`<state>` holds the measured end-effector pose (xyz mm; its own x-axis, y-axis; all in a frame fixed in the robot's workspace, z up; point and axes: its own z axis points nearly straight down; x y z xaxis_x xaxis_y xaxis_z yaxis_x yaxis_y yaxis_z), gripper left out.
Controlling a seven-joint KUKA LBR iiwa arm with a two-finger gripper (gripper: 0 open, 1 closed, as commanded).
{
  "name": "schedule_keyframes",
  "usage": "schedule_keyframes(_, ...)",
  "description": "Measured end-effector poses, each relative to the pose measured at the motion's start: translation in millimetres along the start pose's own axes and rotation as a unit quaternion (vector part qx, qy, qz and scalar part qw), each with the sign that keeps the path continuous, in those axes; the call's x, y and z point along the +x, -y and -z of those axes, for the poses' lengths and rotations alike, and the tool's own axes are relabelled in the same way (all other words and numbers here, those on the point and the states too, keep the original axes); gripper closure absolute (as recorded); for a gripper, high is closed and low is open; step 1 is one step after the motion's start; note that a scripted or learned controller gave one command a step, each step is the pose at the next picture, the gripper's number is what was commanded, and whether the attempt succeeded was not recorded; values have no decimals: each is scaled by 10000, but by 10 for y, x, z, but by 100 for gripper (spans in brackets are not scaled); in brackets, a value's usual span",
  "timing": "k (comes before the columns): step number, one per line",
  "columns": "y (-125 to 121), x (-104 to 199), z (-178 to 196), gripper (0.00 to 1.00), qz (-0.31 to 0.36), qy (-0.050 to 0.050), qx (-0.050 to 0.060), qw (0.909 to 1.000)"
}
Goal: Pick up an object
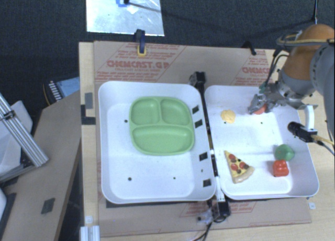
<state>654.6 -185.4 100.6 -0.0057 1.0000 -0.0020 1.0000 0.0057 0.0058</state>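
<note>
The gripper (260, 104) is seen low over the far right corner of the right-hand shallow white bin (246, 143), with a small orange-red object (258, 110) at its tip; whether that object is actually clamped cannot be told, and no grasp is recorded. Other candidates for picking lie in the same bin: a small pale yellow rounded piece (227, 115) just to the camera's left of the gripper, a toy pizza slice with red toppings (238, 167) near the front, and a green rounded toy (285, 152) touching or just beside a red blocky toy (280, 168) near the right wall. The left-hand white bin (112, 146) carries a green three-compartment plastic plate (161, 125) and is not judged relevant to this step. It is judged that the step in hand is the securing of the orange-red object; it would be done well by centring the item squarely within the gripper, closing firmly and lifting straight up, clear of the bin wall close by. The grey arm with its orange band (308, 57) enters from the right, bent downward at the wrist, and the gripper is angled toward the bin floor.
</note>
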Motion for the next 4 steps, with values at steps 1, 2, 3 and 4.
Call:
schedule_keyframes(1,-118,42,571,100,-3,-1,-12,10000)
schedule_keyframes(2,-135,40,1110,100,0,-2,1,10000)
schedule_keyframes(3,3,506,1077,100,8,-11,26,10000)
schedule_keyframes(4,244,973,1005,100,12,-18,33,10000)
